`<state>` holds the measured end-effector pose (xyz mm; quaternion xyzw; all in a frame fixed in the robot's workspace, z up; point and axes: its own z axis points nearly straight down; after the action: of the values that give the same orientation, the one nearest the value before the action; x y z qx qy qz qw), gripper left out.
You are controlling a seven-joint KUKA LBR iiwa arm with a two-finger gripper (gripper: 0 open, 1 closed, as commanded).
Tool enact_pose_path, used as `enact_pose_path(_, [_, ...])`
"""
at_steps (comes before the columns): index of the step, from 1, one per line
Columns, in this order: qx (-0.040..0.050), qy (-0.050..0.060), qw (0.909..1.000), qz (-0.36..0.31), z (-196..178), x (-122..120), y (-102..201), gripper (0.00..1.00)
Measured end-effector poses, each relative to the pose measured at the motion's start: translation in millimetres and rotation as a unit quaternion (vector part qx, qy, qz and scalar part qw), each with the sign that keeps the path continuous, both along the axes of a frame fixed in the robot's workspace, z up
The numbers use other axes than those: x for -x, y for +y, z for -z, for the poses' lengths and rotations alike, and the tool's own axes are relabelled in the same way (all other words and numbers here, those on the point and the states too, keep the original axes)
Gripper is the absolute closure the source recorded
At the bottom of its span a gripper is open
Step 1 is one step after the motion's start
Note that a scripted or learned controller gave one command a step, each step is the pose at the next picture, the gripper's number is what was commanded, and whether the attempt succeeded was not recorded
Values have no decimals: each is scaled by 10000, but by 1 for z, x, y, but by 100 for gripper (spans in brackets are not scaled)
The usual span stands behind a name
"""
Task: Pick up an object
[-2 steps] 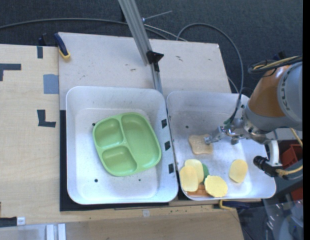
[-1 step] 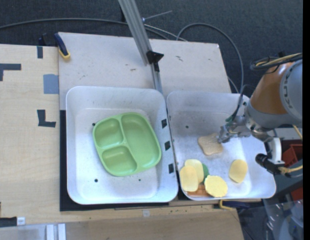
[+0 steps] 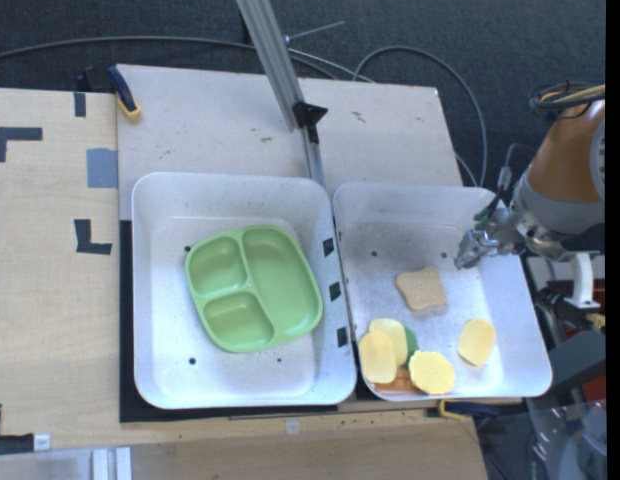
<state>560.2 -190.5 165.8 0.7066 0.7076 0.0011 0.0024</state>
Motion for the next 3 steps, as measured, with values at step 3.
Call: enact_pose_path(3, [-19,25,10000,-30,-91,1,68,100])
